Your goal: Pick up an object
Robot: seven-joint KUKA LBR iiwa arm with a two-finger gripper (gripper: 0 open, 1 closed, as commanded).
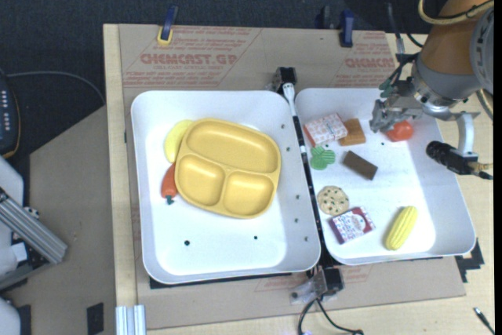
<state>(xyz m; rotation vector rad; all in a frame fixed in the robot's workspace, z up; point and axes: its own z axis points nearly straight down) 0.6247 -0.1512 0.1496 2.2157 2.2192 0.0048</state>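
My gripper (386, 115) hangs low over the far right part of the right bin (447, 204), below the grey wrist and orange band. A small red toy (401, 132) lies right against its lower right side; whether it is gripped is hidden. Spread across that bin are a pink-and-white packet (325, 128), a tan cracker (354, 134), a green piece (321, 158), a brown bar (360, 165), a cookie (333, 201), a red packet (351, 225) and a yellow corn cob (401, 227).
The left bin (212, 255) holds a yellow divided tray (227, 167), with a yellow piece (176, 139) and an orange-red piece (169, 183) tucked at its left side. A black part of the arm (451, 157) juts over the right bin's right wall.
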